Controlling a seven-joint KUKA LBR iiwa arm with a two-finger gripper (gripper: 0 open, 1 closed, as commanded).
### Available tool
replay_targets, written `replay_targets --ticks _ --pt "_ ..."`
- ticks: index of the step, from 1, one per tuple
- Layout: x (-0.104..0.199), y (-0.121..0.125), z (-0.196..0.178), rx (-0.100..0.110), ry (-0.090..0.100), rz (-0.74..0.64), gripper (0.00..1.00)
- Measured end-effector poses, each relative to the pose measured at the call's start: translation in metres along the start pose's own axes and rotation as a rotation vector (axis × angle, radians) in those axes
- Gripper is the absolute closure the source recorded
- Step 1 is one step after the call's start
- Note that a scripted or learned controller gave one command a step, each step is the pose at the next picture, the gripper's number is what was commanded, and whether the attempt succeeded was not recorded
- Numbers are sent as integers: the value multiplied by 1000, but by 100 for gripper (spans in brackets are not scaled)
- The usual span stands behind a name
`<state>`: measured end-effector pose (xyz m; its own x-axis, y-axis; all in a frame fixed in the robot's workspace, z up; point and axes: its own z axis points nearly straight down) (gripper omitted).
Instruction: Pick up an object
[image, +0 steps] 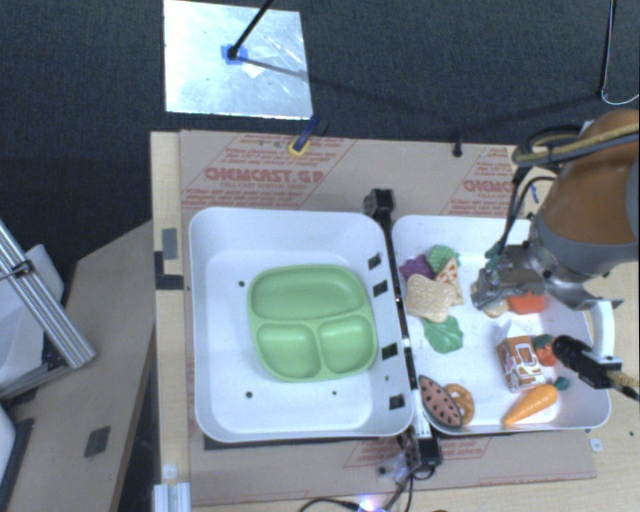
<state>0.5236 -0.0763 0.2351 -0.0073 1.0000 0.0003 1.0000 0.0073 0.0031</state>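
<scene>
Two white bins side by side on the bench; left bin (220, 300) holding just a green tray (310, 320) with three compartments, right bin (600, 330) holding all the loose toy food. Arm (595, 210) reaching in from the right, hanging over the upper right part of the right bin. Gripper (497, 290) low, down at item level by the look of it, tips right beside an orange-red piece (527, 304) half hidden under the wrist. Cannot tell whether open or closed: tips too dark and blurred, nothing seen clamped between them. Progress call: pick not done, nothing visibly lifted, every item apparently resting on the bin floor; probably at the descend-or-close stage, with grasp, lift and confirm all left. Most likely target that orange-red piece, touching or nearly touching the tips on their right side, contact itself hidden. Next nearest: cracker (432, 297) just left of the gripper, purple piece (418, 268) and small slice (447, 268) up-left of it, green leaf (444, 334) below-left. Further off: orange-and-white carton (522, 362) below the gripper, carrot (531, 403) near the front rim, pretzel (459, 399) and watermelon slice (435, 400) at the front left corner, well apart from the tips.
</scene>
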Motion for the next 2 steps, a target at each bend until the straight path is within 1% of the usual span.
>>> replay_targets --ticks 1,2 --pt "7 1 3 1 0 1 100" --pt "7 4 17 3 -1 5 100"
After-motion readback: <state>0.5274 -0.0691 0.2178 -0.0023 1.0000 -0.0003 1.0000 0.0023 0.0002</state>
